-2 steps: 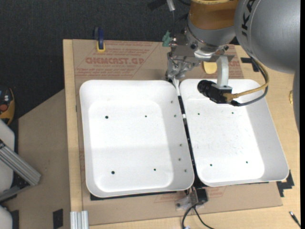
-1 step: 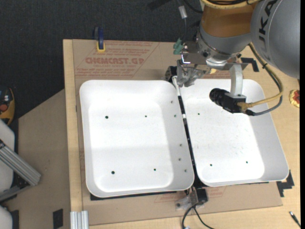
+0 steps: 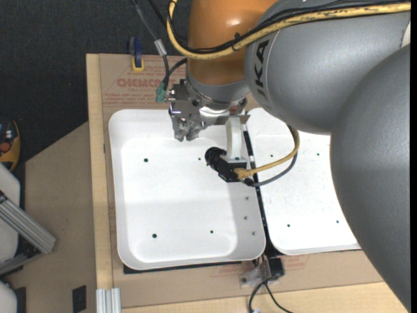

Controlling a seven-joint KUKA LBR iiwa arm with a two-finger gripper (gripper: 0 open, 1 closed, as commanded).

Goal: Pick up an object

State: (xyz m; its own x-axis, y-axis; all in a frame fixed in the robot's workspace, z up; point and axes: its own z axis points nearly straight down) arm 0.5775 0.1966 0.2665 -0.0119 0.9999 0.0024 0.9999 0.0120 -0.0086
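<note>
The bulky grey arm [image 3: 339,64] fills the upper right; its two-finger gripper [image 3: 185,130], fingers together and holding nothing, hangs over the left shallow white bin [image 3: 130,207].

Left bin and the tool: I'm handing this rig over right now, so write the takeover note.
Tool: low over the far end of the left bin, under the orange band. Whether it is open or shut cannot be told; nothing is seen in it.
Things: no loose object can be made out in the left bin or on the visible part of the right bin, which the arm largely covers.
Done: no pick visible.
Left: find an object and lift it.
</note>
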